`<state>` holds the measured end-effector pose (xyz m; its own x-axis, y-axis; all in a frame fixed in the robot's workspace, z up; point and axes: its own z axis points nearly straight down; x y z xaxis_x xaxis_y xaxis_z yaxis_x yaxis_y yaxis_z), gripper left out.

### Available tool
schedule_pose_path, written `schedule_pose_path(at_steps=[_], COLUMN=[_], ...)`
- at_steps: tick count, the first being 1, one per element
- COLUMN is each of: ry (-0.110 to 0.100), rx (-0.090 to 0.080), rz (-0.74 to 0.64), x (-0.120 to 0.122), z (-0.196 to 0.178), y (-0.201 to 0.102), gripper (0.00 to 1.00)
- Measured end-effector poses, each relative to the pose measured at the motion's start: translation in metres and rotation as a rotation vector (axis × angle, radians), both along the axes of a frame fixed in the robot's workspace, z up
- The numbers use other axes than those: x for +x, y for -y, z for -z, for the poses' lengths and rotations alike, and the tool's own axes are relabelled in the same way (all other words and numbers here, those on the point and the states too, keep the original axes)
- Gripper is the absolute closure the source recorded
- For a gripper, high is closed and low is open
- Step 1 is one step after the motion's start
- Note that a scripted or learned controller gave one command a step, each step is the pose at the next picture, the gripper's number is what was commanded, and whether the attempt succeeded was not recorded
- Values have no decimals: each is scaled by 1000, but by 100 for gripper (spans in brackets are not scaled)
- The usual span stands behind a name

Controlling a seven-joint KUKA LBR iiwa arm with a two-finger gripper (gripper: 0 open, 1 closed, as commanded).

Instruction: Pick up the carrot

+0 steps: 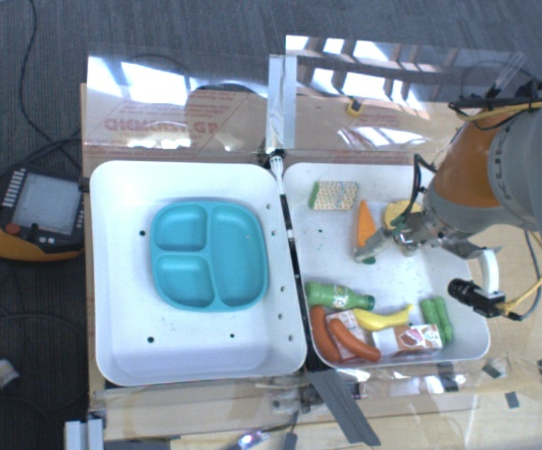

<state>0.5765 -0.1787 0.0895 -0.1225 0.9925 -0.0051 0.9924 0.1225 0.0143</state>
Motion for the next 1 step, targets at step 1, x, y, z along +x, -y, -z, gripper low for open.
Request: schedule_pose_path(at_steps=[1], ry=[-5], rx=[-1], rz=[-11], x=[78], z=[1], y=[-31], gripper=[0])
